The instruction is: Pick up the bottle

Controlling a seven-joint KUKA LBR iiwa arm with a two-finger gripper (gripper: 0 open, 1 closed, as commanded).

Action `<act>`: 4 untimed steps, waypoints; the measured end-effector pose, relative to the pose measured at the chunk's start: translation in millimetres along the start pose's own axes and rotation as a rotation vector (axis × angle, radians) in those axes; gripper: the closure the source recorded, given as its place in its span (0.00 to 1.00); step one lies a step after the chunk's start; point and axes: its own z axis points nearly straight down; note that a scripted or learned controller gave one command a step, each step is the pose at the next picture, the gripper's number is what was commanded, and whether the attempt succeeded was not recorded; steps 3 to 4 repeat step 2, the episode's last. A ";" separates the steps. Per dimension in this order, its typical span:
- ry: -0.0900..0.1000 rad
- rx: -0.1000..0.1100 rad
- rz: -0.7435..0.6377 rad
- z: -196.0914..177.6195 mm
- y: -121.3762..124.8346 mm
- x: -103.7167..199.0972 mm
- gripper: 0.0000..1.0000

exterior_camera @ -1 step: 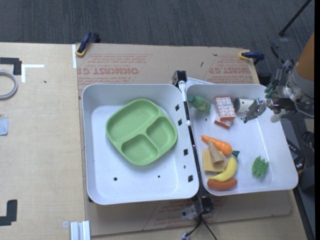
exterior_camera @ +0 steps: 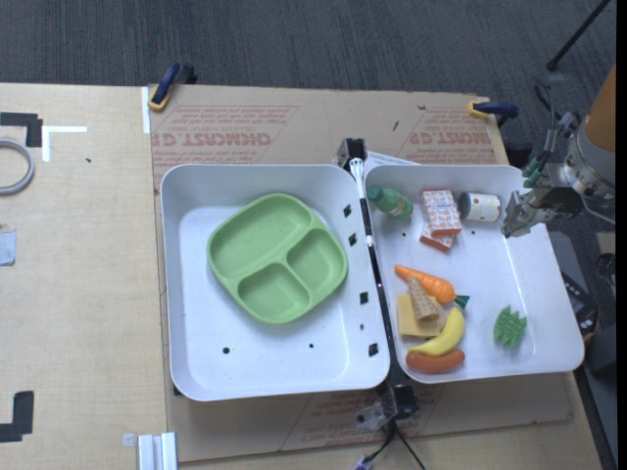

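Observation:
The bottle (exterior_camera: 392, 202) is small and green, lying at the back left corner of the right bin (exterior_camera: 545, 292), close to the divider between the bins. My gripper (exterior_camera: 517, 217) hangs over the right bin's back right area, well to the right of the bottle. A red and white carton (exterior_camera: 440, 213) and a small white can (exterior_camera: 480, 207) lie between the bottle and the gripper. The gripper touches none of them.
The right bin's front half holds a carrot (exterior_camera: 427, 284), a cheese wedge (exterior_camera: 416, 313), a banana (exterior_camera: 443, 335), a sausage (exterior_camera: 434, 360) and a broccoli piece (exterior_camera: 508, 326). The left bin (exterior_camera: 186, 292) holds a green divided plate (exterior_camera: 277, 257).

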 end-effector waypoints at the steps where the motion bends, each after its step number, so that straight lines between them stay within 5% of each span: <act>1: 0.001 0.001 -0.070 53.6 -32.2 70.9 1.00; 2: 0.001 -0.001 -0.095 28.4 -53.3 130.3 1.00; 4: 0.001 -0.001 -0.095 28.4 -53.3 130.3 1.00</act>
